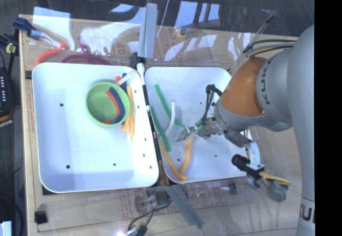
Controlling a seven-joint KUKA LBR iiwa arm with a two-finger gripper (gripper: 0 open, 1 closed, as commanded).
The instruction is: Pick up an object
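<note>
A: Left shallow white bin?
B: One round green plastic bowl with red and blue curved sticks inside; orange sticks beside it.

A: Right shallow white bin?
B: Green stick, white stick, orange sticks toward the near left corner.

A: Tool?
B: Low over the right bin's middle, just beside the orange sticks. Fingers spread or pressed together: cannot tell.

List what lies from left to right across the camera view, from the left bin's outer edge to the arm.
Left bin → green bowl → orange sticks by the divide → green sticks in the right bin → white stick → orange stick → gripper → arm.
</note>
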